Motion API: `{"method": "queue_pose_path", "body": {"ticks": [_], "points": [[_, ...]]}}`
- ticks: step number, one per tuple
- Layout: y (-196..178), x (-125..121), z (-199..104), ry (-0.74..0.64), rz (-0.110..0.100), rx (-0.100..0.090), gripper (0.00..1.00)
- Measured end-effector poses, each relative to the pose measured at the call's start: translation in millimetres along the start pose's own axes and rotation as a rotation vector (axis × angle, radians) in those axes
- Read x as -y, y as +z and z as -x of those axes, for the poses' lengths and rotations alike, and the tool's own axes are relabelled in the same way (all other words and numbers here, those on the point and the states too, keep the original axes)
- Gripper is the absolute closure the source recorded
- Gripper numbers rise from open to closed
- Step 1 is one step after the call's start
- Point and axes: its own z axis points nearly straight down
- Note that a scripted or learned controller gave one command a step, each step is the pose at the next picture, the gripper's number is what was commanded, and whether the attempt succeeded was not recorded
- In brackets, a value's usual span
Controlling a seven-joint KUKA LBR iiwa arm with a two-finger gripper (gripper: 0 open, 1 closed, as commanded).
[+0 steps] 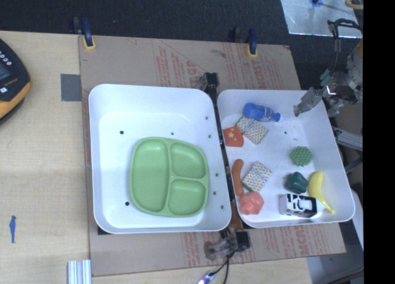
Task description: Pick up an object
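Taking things by size, the left shallow white bin (105, 153) comes first, bearing a pale green three-compartment plastic tray (168, 177); just beside it, the right shallow white bin (336, 153) holds every loose candidate for the pick. Both bins sit on a brown cardboard sheet (154, 60) printed with faint red lettering, too small to read.

Among the loose pieces, the yellow plastic banana (319, 189) near the bin's front right corner looks light, stiff and smooth — a grip across its middle seems safest, though its curve may let it slip. Touching it on the left lies a black-and-white printed box (297, 204); its markings cannot be made out. The blue toy bottle (260, 113) at the back is rounded and likely to roll, so I would pinch it across the body. The dark green lump (296, 181), the textured green ball (301, 155), the orange carrot-like stick (237, 177) and the coral-red blob (250, 202) are smaller and probably light.

The gripper (307, 102) hangs over the right bin's back right corner — nothing lies between its fingers, though whether they are spread or closed I cannot tell.
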Motion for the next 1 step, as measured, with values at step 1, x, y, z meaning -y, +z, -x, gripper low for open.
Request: {"method": "queue_pose_path", "body": {"ticks": [1], "points": [[127.3, 44.7, 14.8, 0.0, -0.003, -0.001, 0.0]]}}
